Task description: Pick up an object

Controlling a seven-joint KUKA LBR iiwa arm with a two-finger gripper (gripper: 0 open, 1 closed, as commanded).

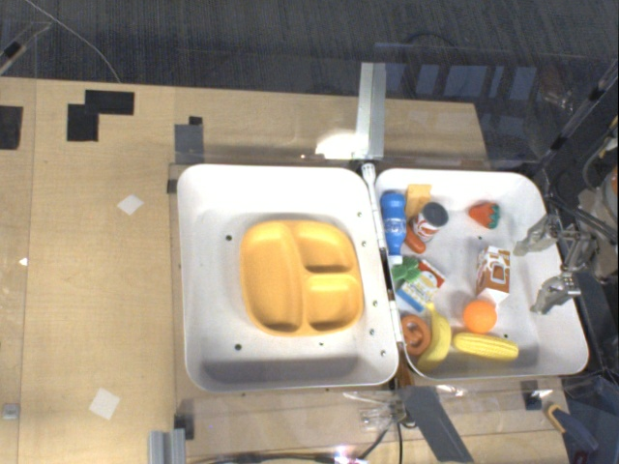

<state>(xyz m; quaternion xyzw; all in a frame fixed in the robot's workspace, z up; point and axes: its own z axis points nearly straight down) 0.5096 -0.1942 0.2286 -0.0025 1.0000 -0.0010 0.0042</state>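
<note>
Toys crowd right bin (556, 356); yellow tray (300, 276) fills left bin (208, 259).

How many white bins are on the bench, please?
2. The left bin holds a yellow tray. The right bin holds small toy foods. The end effector is at the right bin's right edge.

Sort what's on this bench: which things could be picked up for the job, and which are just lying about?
For the job:
- gripper, over the right bin's edge
- blue bottle
- orange ball
- corn cob
- banana
- small carton
- strawberry

Lying about:
- yellow tray in the left bin
- right bin
</note>
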